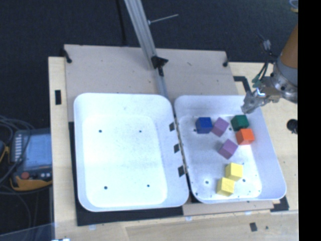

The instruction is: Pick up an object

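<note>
**Inspector:** The two-finger gripper (249, 106) is hanging over the back rim of the right-hand shallow white bin (268, 154), just behind the dark green cube (240, 122). I cannot tell how its grip is set, and nothing is showing in its hold. By my reading, no pick is made; approach, closing and lift are all remaining.

**Clerk:** Where are the candidates lying?

**Inspector:** All in that right bin. The small blue cube (203, 125) is sitting beside a pale purple cube (220, 127); the green one is touching or nearly touching the orange cube (245, 136) just in front of it. A second purple cube (227, 148) is lying mid-bin, and two yellow cubes (233, 171) (225, 186) are resting close together toward the front. The left-hand shallow white bin (80, 149) is holding no cubes.

**Clerk:** Room for working?

**Inspector:** Tight at the back right: green and orange are crowding each other near the wall, so fingers are likely fouling a neighbour or the rim. The mid-bin purple cube is standing apart on every side and is offering the cleanest descent, in my judgement.
</note>
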Available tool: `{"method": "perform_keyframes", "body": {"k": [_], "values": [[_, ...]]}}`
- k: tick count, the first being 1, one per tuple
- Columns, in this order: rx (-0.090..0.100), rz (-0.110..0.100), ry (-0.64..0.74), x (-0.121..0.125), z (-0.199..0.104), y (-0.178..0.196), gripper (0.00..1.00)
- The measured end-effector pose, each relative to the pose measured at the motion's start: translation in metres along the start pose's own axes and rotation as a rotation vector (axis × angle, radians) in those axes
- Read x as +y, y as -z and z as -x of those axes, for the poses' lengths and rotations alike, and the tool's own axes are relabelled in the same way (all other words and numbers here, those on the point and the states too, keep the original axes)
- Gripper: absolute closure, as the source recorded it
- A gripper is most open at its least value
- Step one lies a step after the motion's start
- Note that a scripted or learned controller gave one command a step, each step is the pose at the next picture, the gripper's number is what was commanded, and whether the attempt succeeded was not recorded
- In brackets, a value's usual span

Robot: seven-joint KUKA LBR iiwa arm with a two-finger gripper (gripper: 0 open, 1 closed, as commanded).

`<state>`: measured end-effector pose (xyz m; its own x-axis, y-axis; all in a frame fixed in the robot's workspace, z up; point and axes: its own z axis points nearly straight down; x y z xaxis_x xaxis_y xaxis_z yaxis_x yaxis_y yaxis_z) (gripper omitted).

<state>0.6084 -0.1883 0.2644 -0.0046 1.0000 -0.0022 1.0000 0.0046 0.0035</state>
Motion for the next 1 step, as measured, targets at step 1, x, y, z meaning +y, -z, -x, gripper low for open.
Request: {"method": "perform_keyframes", "body": {"k": [1], "values": [[0.003,-0.002,0.002,-0.0083,-0.0552,0.0047,1.0]]}}
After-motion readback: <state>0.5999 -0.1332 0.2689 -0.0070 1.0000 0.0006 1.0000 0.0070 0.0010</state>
